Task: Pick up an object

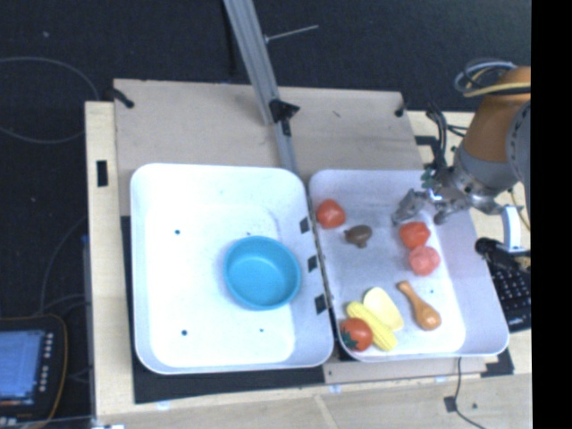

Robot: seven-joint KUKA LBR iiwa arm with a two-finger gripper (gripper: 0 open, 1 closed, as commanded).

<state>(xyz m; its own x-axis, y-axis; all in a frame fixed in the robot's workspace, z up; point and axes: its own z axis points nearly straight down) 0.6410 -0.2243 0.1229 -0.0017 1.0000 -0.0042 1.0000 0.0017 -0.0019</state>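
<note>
Where the grey arm with its orange band [494,123] entered from the right, much of it was cut off by the frame edge, and only the wrist and the metal two-finger jaws [420,206] could be followed. The jaws were seen low over the upper right part of the right shallow white bin [451,333]. Their fingers appeared spread apart with nothing between them, though the metal parts were small and blurred against the white floor.

Just below the jaws a round red tomato-like object [414,234] was seen, with a paler pink-red round object [424,260] close beneath it; whether the two touched could not be told. Another red round object [331,214] lay near the bin's left wall, and a small brown lump [358,236], too indistinct to be identified, was placed just beside it. Toward the front, a yellow banana-like piece [379,318] was seen overlapping a small red round object with a green spot [356,333] at the front rim, and an orange-brown club-shaped object [420,306] lay near them to the right.

In the left shallow white bin [170,204] a round blue plastic bowl [261,272] was set upright. A slanted grey metal bar [259,61] was seen crossing the pale wooden desk [206,119], its top cut off by the frame. A dark keyboard-like object [509,280] at the right was only partly visible.
</note>
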